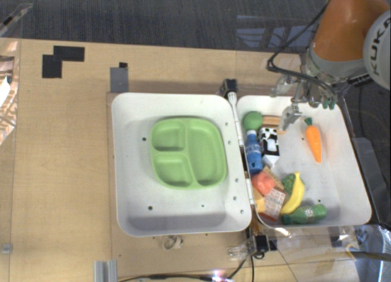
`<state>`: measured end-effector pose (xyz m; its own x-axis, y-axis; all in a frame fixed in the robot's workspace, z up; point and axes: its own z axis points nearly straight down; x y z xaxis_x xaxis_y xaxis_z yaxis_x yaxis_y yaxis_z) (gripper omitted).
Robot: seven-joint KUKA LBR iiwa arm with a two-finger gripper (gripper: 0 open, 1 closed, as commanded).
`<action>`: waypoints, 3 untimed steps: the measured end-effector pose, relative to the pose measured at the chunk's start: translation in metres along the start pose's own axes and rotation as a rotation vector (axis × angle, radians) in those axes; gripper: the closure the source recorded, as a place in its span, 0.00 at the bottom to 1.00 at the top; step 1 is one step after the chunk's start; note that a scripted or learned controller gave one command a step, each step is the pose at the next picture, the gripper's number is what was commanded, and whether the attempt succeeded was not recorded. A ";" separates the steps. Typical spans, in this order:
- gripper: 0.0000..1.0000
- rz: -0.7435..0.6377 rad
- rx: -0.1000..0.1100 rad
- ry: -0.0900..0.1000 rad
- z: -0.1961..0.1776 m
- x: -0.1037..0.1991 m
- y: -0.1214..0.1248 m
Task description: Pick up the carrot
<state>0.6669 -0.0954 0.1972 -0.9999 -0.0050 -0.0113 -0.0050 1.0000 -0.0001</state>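
The grey arm (351, 27) is reaching in over the upper part of the right bin (342, 180), its orange band showing as a broad dome above the wrist, with black cables looping around it. The gripper (292, 116) is hanging down at the bin's upper edge, with the carrot (314, 142) just beside it and nearer the bottom edge; the two look apart, not touching. Its fingertips are too small and blurred to read, so I cannot tell how the pincer is set, and nothing is showing between them. The carrot is lying in the right bin on bare white floor, well apart from the clutter along the bin's divider side. It is a short orange cone with a small green top, the green end pointing toward the gripper and the tip pointing down the bin. Across the bin from it, a green ball (252, 120), a blue bottle (253, 152) and a black-and-white box (269, 140) are crowding the divider; a yellow banana (295, 193), a reddish piece (264, 183) and a dark green bottle (304, 213) are sitting in the lower corner. The left bin (131, 213) is holding a green divided plate (186, 152). Part of the lettering "KUKA" is showing on the arm's white casing at the frame's edge; the labels on the box and bottles are perhaps printed, but unreadable.
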 end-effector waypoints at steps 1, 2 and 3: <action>0.00 -0.207 0.001 -0.003 0.105 0.017 -0.047; 0.00 -0.238 0.003 -0.001 0.108 0.056 -0.095; 0.00 -0.367 0.002 -0.002 0.107 0.080 -0.110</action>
<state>0.5887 -0.2057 0.0888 -0.9314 -0.3639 -0.0119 -0.3638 0.9314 -0.0067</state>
